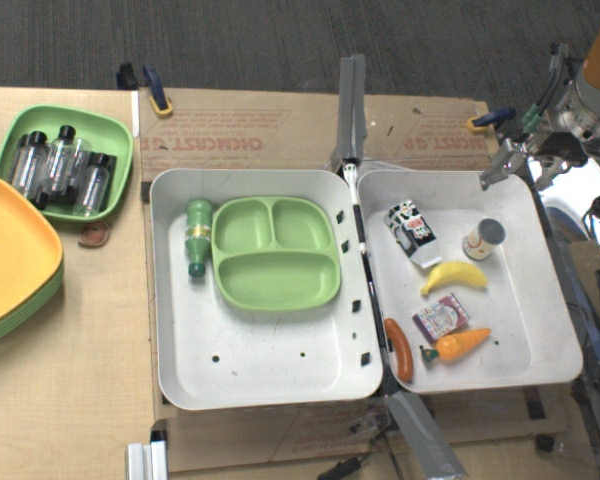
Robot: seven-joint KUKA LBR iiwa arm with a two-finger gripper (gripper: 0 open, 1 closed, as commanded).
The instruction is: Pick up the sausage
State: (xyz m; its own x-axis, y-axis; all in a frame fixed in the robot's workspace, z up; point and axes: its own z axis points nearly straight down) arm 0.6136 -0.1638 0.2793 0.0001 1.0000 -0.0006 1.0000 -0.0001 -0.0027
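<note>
Claw (521, 163) parked above the far right rim of the right bin (555, 298), metal fingers spread wide, nothing between them.

Reaching in from the right, grey wrist angled down toward the bin corner. Nearer the camera and left of the claw: small round wooden cylinder (483, 239), black-and-white carton (411, 227), curved smooth yellow banana (455, 276), pink packet (441, 318), tapered orange carrot (459, 345). Farthest from the claw, glossy red-brown sausage (399, 348), lying along the bin's left wall by the near corner. Beyond, in the left bin (260, 368), a green divided plastic plate (275, 252) and a green bottle (198, 236).
</note>
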